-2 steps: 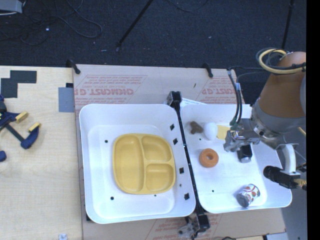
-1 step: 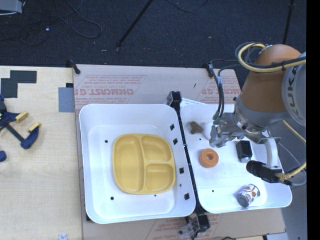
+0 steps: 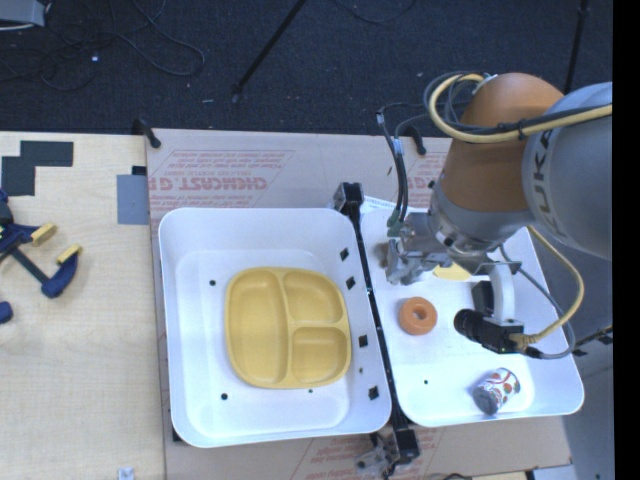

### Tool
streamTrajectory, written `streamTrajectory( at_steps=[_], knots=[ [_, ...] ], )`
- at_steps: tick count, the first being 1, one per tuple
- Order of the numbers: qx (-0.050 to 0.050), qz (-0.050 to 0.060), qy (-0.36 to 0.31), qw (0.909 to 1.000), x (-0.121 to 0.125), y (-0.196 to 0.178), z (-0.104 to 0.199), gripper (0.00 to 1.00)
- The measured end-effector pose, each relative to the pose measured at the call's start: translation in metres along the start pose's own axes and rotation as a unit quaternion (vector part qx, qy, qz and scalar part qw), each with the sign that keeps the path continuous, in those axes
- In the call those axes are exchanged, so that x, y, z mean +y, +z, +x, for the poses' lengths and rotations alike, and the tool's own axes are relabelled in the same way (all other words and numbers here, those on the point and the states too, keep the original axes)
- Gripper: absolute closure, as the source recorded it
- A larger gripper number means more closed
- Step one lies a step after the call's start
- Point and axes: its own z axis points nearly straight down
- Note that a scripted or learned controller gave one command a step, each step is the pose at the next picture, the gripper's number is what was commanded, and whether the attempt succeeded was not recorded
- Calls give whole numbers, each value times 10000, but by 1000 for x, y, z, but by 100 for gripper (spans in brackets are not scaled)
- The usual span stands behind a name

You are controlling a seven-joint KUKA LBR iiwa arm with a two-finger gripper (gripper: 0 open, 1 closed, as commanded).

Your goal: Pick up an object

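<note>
Gripper [image 3: 403,261] low in the right bin [image 3: 440,393], just beside one matte orange ring [image 3: 418,315]; clenched or released, I cannot tell; one crumpled silvery can [image 3: 495,389] lies apart; one smooth yellow three-compartment plate [image 3: 288,326] rests in the left bin [image 3: 200,368].

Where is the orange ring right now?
In the camera view the orange ring lies in the right-hand bin, just below the gripper, with a crumpled silver object lower right of it.
</note>
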Motion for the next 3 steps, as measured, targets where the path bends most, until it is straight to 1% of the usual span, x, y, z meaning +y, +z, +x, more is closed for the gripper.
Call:
streamTrajectory(
  at_steps=[1,2,3],
  knots=[
    [-3,1,2,10000,22,4,46,100],
    [-4,4,2,10000,31,4,99,100],
    [-11,10,6,10000,30,4,97,0]
  ],
)
